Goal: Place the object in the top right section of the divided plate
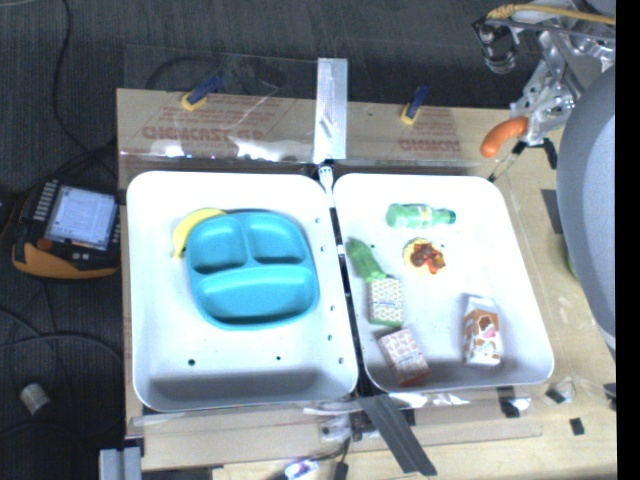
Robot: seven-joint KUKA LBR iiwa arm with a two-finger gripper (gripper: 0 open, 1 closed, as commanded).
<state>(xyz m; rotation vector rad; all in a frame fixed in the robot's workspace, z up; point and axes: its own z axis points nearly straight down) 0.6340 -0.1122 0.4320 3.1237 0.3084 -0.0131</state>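
While one divided plate waits, two patterned cartons adjoin.

a pale wooden bench fills the middle of the frame, and two shallow white bins sit on it side by side, touching along their inner edges. the left bin lies at centre left, the right bin at centre right. along the bench's upper edge a clear plastic sheet is pinned by two blue-and-yellow clamps, with an upright metal strip between.
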